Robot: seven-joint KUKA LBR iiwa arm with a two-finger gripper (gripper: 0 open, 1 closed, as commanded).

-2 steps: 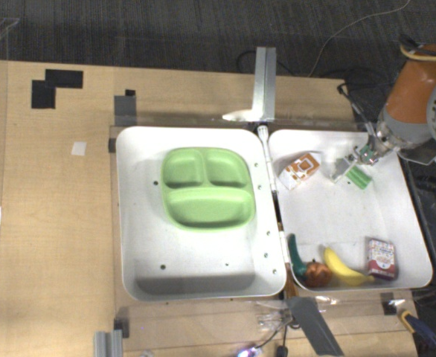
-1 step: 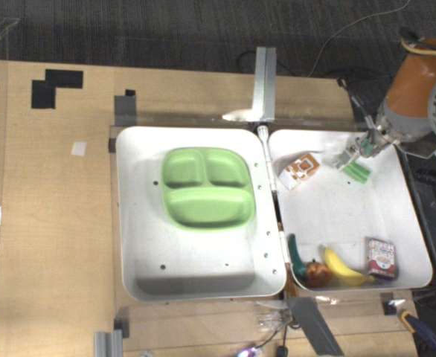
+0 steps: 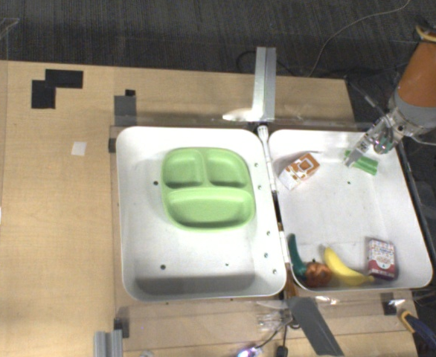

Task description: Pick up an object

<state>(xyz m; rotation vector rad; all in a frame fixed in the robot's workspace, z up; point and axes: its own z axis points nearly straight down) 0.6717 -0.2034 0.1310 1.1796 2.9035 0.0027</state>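
The end effector [image 3: 374, 141] hangs over the right white bin's [image 3: 396, 222] far corner. A small flat green block [image 3: 362, 162] sits pinched between its fingers.

Two bins [image 3: 129, 199], one tray [image 3: 205, 187], five objects [image 3: 344, 268]

Light: I see even, soft overhead brightness.
Glare: left bin [image 3: 140, 222] floor washes pale.
Shadow: grey band along its 6 o'clock wall.
Focus: mildly soft throughout; gripper [image 3: 379, 141] at 2 o'clock blurred.
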